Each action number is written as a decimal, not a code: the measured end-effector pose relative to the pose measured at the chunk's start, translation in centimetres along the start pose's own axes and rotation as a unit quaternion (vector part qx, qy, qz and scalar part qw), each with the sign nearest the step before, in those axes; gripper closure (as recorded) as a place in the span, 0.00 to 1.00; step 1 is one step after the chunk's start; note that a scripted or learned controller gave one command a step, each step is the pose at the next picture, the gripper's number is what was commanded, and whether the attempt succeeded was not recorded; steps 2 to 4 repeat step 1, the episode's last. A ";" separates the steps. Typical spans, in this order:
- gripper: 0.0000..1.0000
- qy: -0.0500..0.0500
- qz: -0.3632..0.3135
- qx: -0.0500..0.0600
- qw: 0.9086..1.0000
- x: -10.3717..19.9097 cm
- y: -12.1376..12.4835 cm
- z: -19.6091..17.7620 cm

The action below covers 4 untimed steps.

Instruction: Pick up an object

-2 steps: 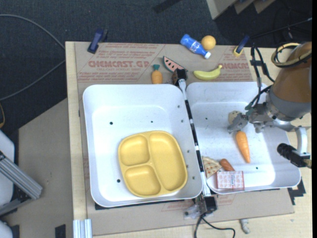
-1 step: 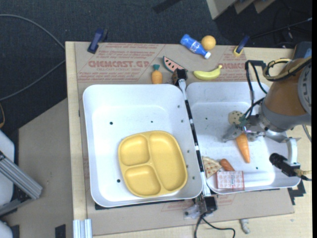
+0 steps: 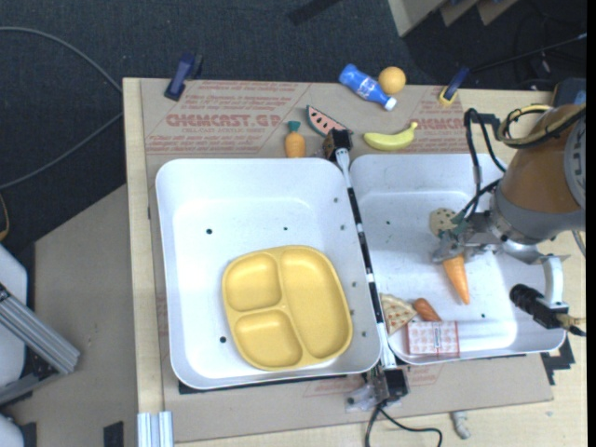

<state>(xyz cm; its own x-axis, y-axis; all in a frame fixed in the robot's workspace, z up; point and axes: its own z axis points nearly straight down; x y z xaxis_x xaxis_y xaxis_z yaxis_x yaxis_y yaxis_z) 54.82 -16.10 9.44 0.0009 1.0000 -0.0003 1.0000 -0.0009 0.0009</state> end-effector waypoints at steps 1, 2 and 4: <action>1.00 0.001 -0.002 -0.001 1.000 9.8 3.5 -9.1; 1.00 0.001 -0.002 -0.001 1.000 9.8 3.5 -9.1; 1.00 0.001 -0.002 -0.001 1.000 9.8 3.5 -9.1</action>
